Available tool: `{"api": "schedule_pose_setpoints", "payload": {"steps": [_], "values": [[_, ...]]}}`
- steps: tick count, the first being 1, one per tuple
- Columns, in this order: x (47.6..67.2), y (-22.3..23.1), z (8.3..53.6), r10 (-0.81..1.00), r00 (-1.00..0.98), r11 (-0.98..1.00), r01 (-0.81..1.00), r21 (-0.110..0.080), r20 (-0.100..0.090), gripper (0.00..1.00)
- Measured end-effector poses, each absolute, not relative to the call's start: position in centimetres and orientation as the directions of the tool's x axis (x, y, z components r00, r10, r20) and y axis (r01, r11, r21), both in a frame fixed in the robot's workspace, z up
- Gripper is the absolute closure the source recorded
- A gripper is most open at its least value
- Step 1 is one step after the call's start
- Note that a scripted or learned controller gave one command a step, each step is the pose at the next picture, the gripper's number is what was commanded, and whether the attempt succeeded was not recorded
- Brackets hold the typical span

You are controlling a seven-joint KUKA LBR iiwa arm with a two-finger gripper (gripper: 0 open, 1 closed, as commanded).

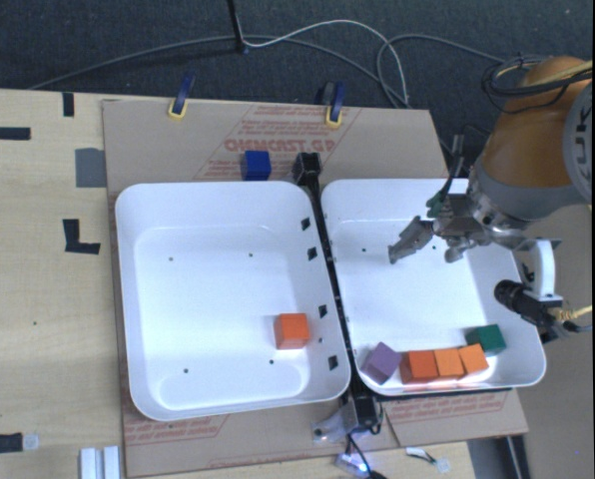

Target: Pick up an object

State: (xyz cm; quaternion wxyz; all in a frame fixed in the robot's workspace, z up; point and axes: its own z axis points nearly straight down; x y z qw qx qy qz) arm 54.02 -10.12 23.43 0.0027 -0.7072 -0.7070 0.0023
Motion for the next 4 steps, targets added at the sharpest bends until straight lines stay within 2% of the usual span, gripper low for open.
{"api": "schedule_pose_setpoints", "payload": {"steps": [1,3,4], "values": [[54.1,-10.1,23.8,1.0,-0.001,0.001,1.0,0.0,0.0,0.0],[55.5,-9.2,14.2,1.0,-0.001,0.001,1.0,-0.005,0.001,0.0],[55.4,-9.2,9.0,1.0,0.0,0.0,1.0,-0.005,0.001,0.0]]}}
